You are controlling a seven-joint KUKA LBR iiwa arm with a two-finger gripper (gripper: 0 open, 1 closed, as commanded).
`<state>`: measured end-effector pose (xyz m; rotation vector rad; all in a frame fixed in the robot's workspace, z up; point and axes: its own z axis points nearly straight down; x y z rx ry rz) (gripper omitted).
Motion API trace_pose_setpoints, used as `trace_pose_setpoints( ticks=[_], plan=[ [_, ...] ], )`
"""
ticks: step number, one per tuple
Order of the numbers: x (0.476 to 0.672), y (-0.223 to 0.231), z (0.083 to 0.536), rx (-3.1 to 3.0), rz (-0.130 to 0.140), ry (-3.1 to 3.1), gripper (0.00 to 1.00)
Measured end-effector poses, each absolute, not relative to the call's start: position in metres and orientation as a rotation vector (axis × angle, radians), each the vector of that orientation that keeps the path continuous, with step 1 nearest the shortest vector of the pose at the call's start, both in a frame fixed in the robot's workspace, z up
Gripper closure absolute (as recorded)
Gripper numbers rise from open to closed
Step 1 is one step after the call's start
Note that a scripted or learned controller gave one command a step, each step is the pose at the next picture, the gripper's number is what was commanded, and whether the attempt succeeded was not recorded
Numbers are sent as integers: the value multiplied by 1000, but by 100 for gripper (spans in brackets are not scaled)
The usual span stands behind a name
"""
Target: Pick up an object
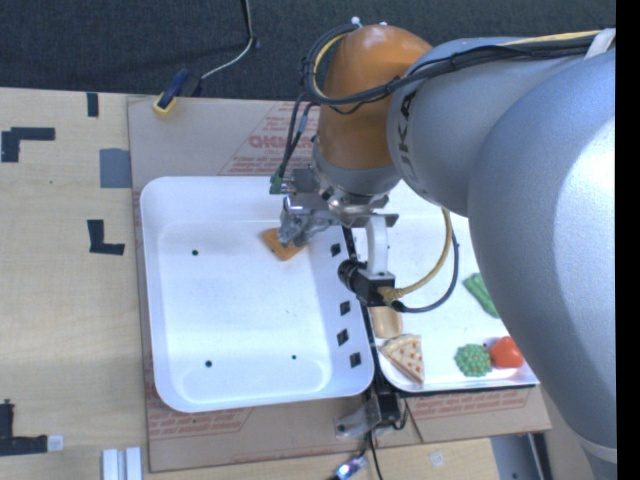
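Orange piece [284, 246] lies in left bin [170, 298] near its far right corner, directly under hand [297, 224]. Hand grip state: cannot tell.

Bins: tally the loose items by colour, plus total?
Orange or tan: 3, the piece in the left bin, the block and pizza slice in the right bin
Green: 2
Red: 1
Total: 6

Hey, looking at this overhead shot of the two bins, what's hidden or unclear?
- Gripper, camera view: the wrist hardware above hides whether it grips anything.
- Small orange flat piece in the left white bin: partly under the gripper, shape unclear.
- Right white bin: mostly covered by the grey arm.
- Green item: cut off by the arm.
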<state>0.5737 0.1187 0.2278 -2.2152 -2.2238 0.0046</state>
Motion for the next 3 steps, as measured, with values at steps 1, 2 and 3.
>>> trace_pose_setpoints(
  ticks=[1,2,3],
  plan=[
    [618,150,440,-2223,-26,-2234,100],
    [528,162,322,-2211,23,-2218,100],
    [579,238,448,-2215,-22,-2235,100]
  ],
)
